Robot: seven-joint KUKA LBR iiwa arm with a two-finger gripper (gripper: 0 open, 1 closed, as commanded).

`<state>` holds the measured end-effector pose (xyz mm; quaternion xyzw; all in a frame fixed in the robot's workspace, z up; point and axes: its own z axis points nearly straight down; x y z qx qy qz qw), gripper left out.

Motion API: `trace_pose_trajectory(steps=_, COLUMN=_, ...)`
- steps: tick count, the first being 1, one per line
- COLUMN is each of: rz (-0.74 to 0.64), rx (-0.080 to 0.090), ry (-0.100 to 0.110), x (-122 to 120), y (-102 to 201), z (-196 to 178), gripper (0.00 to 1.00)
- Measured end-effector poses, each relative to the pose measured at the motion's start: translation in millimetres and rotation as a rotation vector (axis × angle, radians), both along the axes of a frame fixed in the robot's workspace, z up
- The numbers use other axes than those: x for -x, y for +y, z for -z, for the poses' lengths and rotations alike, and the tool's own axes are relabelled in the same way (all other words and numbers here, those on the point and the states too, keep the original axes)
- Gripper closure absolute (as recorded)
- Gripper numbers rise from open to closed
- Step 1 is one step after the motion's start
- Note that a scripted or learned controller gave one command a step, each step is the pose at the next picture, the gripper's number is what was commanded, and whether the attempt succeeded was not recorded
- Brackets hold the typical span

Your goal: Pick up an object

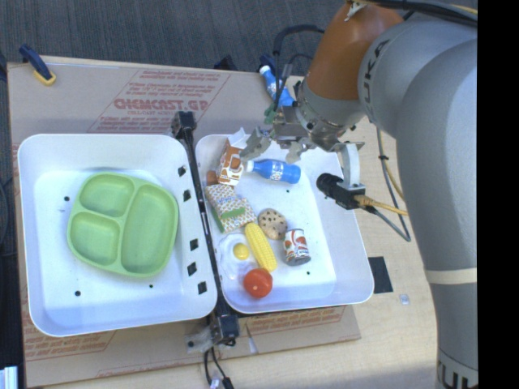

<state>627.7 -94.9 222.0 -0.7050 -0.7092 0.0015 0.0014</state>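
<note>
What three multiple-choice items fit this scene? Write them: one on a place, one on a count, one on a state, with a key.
1. Where is the green divided plate?
A. Left bin
B. Right bin
C. On the cardboard

2. How many compartments does that plate have?
A. Two
B. Three
C. Five

3. How does the blue-and-white bottle rest?
A. Upright
B. On its side
C. Upside down on the plate

Key: 1 A, it sits in the left bin. 2 B, two small wells and one large one show. 3 B, it lies flat in the right bin, below the claw.
</note>
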Motion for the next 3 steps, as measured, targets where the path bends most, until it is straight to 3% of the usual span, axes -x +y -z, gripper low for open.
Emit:
trace_pose_trajectory(steps=1, rz=0.001, rx=-0.001, ry=-0.017, x=20.1, y=2.5, z=113.6, gripper=0.00)
trace_pose_trajectory(steps=2, rz=-0.004, rx=-0.001, ry=-0.016, x=19.6, y=3.7, z=103.1, gripper=1.00)
trace_pose_trajectory(steps=3, rz=0.003, rx=-0.001, ry=-0.001, x=83.1, y=5.7, z=29.8, gripper=1.00)
